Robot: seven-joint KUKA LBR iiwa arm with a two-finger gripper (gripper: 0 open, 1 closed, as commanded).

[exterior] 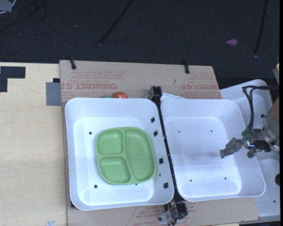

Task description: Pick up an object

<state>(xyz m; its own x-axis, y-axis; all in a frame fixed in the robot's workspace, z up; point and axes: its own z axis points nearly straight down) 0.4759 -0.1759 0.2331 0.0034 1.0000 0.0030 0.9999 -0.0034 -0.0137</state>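
The gripper (232, 148) sits at the right side of the right bin (203, 182), low over its white floor, with a grey finger (230, 148) pointing left into the bin from the dark wrist hardware at the bin's right wall. Nothing lies between or under what shows of the gripper, but whether it is released or clenched I cannot tell, since the parts blur together at this angle. A black cable (249, 107) loops up from the wrist along the bin's right edge.

The floor of the right bin around the gripper is bare white, marked by a few small dark dots. A black divider (163, 149) runs between the two bins, which lie side by side and touching.

The task's thing, a green plate (126, 155) with three compartments, lies flat in the middle of the left bin (80, 173), well apart from the gripper. Just beyond the far rim of the left bin a small red and green object (116, 96) peeks out on the cardboard sheet (132, 79). To the left the pale wood bench (23, 149) extends.
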